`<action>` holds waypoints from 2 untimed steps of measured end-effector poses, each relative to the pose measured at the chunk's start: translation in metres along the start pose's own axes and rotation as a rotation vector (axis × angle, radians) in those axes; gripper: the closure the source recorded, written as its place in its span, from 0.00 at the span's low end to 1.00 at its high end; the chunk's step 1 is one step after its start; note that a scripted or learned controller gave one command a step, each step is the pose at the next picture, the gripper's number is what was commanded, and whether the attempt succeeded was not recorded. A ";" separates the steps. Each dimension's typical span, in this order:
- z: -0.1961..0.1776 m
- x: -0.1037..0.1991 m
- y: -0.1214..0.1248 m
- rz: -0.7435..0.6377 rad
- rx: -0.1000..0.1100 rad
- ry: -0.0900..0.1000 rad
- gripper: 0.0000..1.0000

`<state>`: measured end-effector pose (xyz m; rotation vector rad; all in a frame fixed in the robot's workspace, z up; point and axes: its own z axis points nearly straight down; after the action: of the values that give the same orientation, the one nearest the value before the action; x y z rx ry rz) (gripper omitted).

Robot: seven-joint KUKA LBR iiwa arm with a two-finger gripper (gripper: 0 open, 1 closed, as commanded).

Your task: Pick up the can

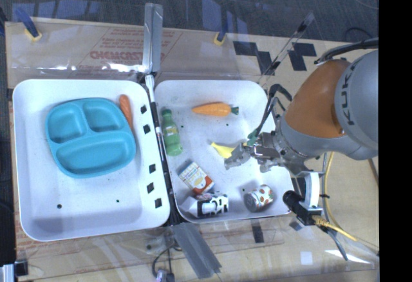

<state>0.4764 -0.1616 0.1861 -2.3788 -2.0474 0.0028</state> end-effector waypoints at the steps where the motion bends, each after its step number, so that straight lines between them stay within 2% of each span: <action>1: 0.095 -0.040 0.006 -0.015 -0.001 0.000 0.00; 2: 0.094 -0.046 0.007 0.018 -0.004 -0.001 0.00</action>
<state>0.4765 -0.2076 0.0917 -2.4001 -2.0288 0.0003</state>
